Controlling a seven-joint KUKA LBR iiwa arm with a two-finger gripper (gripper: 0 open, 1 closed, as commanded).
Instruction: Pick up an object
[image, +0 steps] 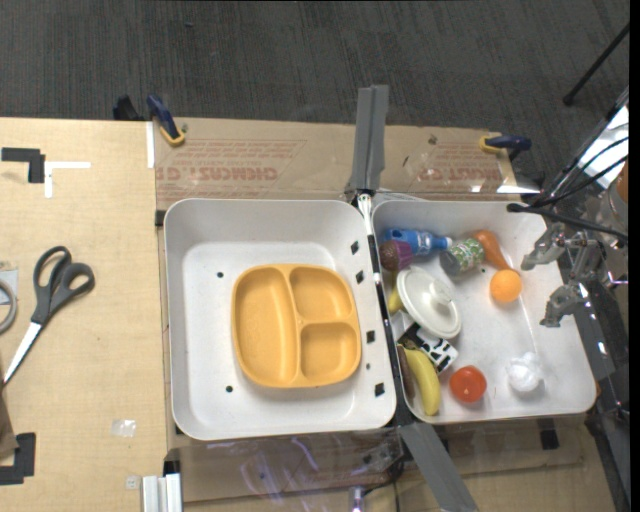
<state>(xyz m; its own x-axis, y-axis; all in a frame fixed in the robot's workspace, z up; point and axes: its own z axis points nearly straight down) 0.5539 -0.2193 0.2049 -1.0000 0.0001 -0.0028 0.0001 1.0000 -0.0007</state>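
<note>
Pincer (556, 280) stood with fingers spread wide, holding nothing, over the right bin's (560, 400) far-right edge. The orange ball (506, 286) lay just left of it; red tomato (467, 384) and banana (424, 378) lay nearer the front.

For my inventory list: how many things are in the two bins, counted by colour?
Yellow: 2, divided tray, banana
Orange: 2, ball, carrot-like piece
Red: 1, tomato-like ball
White: 2, lid, crumpled piece
Blue: 1, bottle
Green-grey: 1, can
Black-and-white: 1, small item
Total: 10
</note>
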